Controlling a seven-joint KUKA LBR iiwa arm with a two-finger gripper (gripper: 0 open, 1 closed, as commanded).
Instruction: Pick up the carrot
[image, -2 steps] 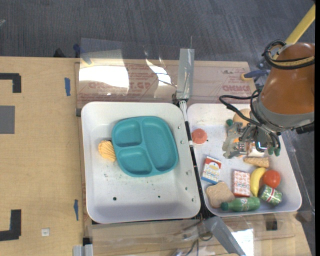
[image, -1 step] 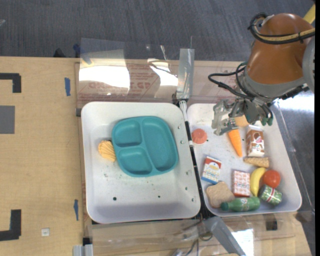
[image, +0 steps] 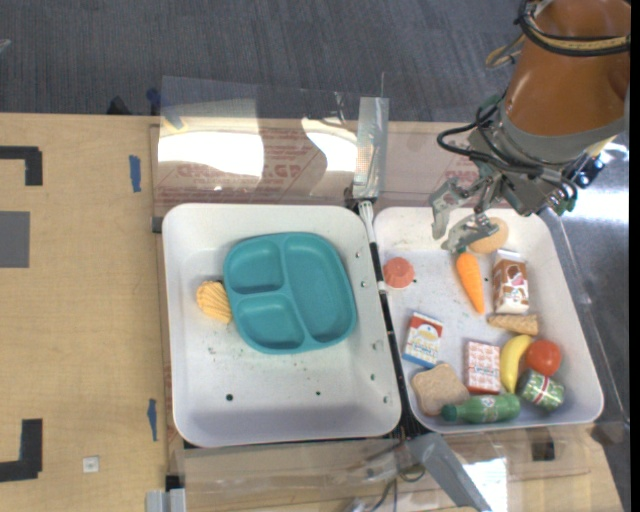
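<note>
Gripper (image: 462, 222) open, empty, above carrot (image: 470, 281) near right bin's (image: 580, 330) far edge; descend straddling carrot mid-body, avoid bread roll (image: 488, 236)

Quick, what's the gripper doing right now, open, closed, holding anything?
Gripper: jaws open, holding nothing, hanging over the right bin's far end just above the carrot's top.
</note>
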